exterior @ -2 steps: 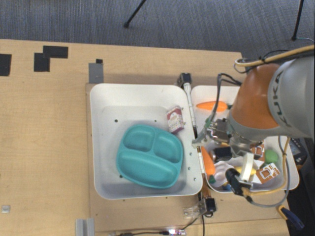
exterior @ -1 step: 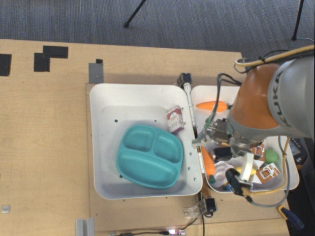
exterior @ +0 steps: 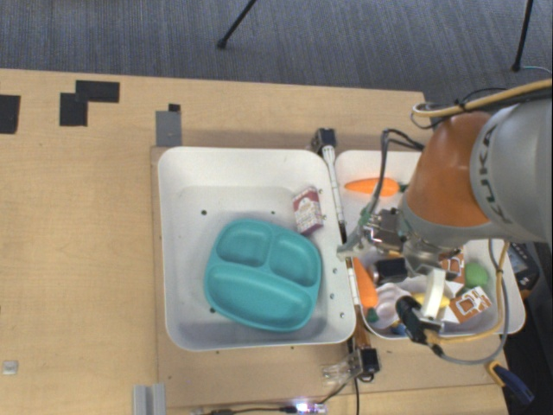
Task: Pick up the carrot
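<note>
An orange carrot (exterior: 370, 185) with a green tip lies at the far end of the right bin (exterior: 515, 311), just left of the arm's orange band. A second orange, carrot-like piece (exterior: 364, 284) lies along that bin's left wall, nearer the front. My gripper (exterior: 385, 245) hangs over the middle of the right bin, between these two orange things and a little right of them. The wrist hides what is under it.
The left bin (exterior: 177, 232) holds a teal divided plate (exterior: 263, 272) and a small red-and-white packet (exterior: 307, 210). In the right bin lie a green piece (exterior: 475, 274), a brown-and-white box (exterior: 472, 302) and a small black thing (exterior: 390, 269).
</note>
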Controlling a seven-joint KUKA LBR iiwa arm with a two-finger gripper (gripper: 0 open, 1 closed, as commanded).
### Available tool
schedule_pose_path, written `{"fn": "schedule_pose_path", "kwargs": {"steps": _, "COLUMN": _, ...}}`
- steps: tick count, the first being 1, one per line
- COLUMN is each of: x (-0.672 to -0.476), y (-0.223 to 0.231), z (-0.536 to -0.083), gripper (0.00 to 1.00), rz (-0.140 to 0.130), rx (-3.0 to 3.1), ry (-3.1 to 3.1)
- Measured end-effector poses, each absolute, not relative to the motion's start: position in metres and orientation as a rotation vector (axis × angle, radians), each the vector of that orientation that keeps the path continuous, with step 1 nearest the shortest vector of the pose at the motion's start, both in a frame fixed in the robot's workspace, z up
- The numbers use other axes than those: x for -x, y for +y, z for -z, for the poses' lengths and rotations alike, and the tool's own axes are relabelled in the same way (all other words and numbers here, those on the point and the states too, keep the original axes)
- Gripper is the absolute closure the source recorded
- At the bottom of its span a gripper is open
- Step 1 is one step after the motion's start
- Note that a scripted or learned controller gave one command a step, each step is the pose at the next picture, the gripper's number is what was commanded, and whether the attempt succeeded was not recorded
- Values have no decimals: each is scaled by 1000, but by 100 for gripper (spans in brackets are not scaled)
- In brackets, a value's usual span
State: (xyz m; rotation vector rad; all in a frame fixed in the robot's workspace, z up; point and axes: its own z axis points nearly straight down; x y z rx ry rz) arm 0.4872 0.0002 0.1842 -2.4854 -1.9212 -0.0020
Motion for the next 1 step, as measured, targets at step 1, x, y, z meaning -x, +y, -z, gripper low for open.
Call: {"fn": "schedule_pose_path", "kwargs": {"steps": 1, "x": -487, "y": 0, "z": -184, "gripper": 0, "rz": 2, "rx": 2485, "ry": -1921}}
